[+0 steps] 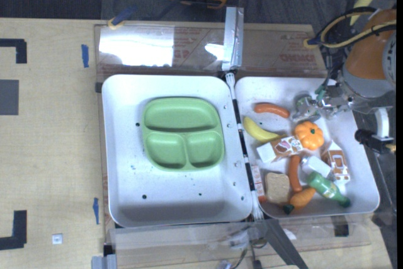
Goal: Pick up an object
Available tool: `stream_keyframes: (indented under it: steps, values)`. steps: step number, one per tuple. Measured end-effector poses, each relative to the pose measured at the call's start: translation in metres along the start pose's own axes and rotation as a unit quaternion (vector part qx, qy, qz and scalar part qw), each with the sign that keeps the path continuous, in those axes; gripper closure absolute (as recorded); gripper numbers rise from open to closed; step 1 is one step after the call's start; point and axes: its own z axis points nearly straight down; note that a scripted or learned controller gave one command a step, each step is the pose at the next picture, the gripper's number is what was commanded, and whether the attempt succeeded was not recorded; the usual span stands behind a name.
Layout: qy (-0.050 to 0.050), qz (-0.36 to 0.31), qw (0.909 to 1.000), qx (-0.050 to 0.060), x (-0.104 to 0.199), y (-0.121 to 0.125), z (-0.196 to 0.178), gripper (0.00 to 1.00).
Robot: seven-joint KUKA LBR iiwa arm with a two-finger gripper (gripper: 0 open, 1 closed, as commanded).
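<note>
Toy food fills the right bin point(368, 198), heaped loosely in the middle so that many pieces touch or overlap, which reads as a dumped pile for grasp trials, not an arranged set. Gripper point(313, 104) sits at about 1 o'clock in that bin, low over its upper part, near the pumpkin point(309, 134) and the sausage point(271, 109); arm point(371, 60) comes in from 3 o'clock. Finger state: cannot tell, the tip is a small metallic blur and nothing is visibly between the fingers. No single target is fixed; nearest candidates are judged to be the pumpkin, round, orange, green stem, and the sausage, long, orange-red, lying free at 11 o'clock in the bin. Banana point(258, 129) is yellow, curved, against the left wall at 9 o'clock. Bread slice point(277, 186) and carrot point(301, 198) lie at 6 o'clock, green bottle point(327, 189) at 5 o'clock, partly on other pieces. Left bin point(119, 154) holds a green divided tray point(182, 133), centred, likely a drop spot.
</note>
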Motion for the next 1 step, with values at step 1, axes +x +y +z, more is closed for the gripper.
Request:
stream_keyframes:
  steps: [1]
  values:
    - [-0.001, 0.000, 1.0000, -0.002, 0.0002, 0.0012, -0.0106, 1.00]
